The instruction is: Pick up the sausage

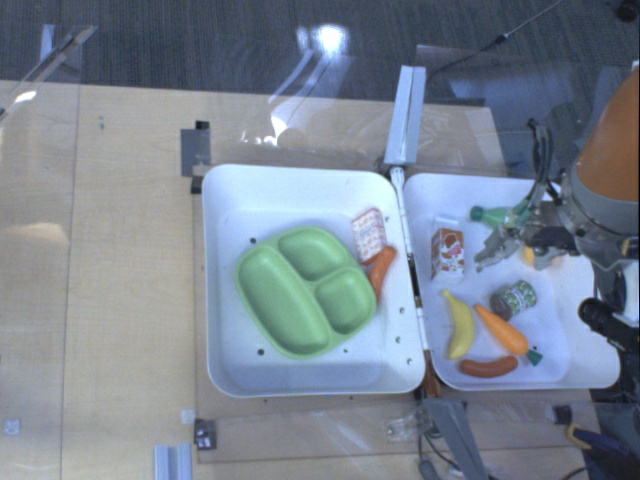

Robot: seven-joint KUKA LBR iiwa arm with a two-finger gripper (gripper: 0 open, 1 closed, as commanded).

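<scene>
One sausage [488, 367] lying left-to-right along the right bin's [590, 373] near edge, hand [497, 245] open above.

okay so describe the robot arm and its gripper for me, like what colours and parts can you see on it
The arm enters from the right: a broad rounded orange band, then a grey section below it toward the wrist. Dark cables loop beside it near the top. The gripper is a two-finger type with slim, pale metallic fingers projecting from a darker grey and black body. Any markings are too small to read.
</scene>
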